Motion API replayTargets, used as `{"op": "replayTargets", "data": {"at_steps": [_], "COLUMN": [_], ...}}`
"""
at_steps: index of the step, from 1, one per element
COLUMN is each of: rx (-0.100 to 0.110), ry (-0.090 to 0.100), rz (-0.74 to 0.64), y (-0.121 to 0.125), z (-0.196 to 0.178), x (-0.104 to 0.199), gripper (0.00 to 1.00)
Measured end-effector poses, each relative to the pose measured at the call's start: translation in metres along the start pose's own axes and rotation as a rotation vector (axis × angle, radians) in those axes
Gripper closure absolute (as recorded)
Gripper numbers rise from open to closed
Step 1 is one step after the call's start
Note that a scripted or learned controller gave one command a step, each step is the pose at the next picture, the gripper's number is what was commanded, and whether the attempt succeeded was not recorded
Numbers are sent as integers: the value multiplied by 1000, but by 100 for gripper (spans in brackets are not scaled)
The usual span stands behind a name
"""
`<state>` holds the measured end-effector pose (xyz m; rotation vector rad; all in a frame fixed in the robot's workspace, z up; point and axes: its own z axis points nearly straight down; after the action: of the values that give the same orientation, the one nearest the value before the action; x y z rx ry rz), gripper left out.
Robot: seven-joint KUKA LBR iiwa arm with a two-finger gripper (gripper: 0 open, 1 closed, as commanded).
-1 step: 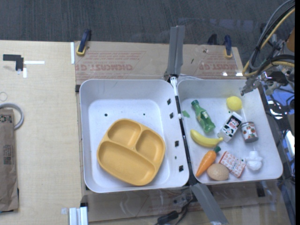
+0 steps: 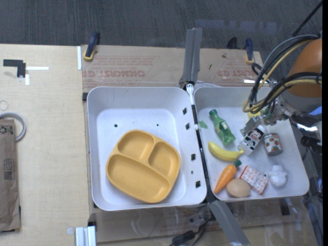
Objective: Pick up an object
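Reaching in from the right, the hand [image 2: 252, 137] is seen low in the right bin [image 2: 300, 160], though whether it is released or clenched cannot be told. A banana [image 2: 224, 151] is found just beside it to the left, with a green bottle [image 2: 221, 126] above that and a small can [image 2: 272, 144] close on the other side. A yellow divided plate [image 2: 143, 165] is held by the left bin [image 2: 97, 137].

bench [image 2: 41, 188] | two white bins: left bin [image 2: 97, 137], right bin [image 2: 300, 163] | side by side
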<state>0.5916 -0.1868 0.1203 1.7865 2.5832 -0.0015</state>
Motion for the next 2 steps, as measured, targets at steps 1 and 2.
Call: {"op": "replayTargets", "data": {"at_steps": [1,2], "rx": [1,-1], "ry": [1,0], "rz": [-25,-99], "y": [-84,-38], "z": [-46,-55], "x": [96,58], "gripper": [0,0]}}
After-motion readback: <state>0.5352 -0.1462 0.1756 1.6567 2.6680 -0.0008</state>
